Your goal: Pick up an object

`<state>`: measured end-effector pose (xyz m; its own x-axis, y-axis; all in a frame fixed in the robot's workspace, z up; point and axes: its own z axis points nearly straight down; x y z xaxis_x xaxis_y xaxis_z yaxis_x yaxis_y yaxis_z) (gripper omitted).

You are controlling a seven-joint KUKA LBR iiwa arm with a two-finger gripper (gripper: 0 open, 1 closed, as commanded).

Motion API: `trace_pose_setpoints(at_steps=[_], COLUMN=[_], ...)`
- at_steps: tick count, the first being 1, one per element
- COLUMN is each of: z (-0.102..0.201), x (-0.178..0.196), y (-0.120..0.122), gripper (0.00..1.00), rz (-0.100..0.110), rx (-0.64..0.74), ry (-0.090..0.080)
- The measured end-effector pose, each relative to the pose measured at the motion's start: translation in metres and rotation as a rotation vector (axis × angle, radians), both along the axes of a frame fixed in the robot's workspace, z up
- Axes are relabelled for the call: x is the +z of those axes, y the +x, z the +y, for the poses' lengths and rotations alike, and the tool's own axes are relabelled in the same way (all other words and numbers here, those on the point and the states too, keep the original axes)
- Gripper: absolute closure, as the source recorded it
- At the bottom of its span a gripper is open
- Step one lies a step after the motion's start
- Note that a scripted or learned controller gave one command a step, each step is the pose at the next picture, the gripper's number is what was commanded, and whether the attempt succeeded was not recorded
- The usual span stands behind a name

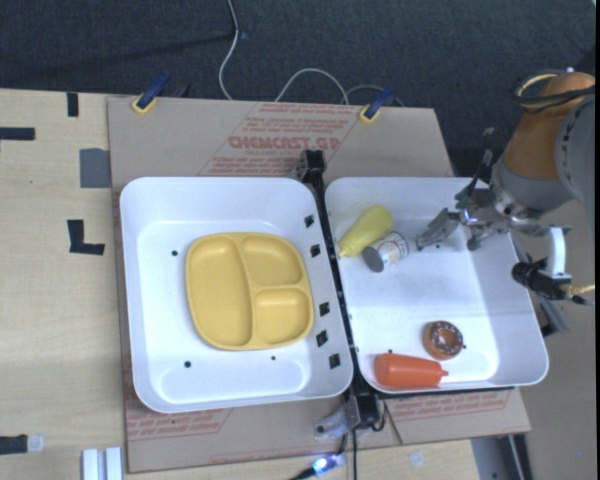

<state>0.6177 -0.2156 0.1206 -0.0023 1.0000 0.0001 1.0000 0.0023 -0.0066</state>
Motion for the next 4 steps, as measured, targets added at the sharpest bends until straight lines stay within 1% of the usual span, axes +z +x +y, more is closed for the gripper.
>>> trace_pose_setpoints(at_steps=[1,2,3,4], z=[0.0,0.001,0.011,0.011], x=[-0.037,-0.024,0.034,0.078], y=[0.0,0.002,0.003,0.002], gripper=[0.0,1.0,1.0,1.0], rz=[-0.006,-0.01,-0.011,-0.01], rx=[0.0,0.002,0.001,0.0], ry=[-0.003,-0.004,-0.001,-0.001])
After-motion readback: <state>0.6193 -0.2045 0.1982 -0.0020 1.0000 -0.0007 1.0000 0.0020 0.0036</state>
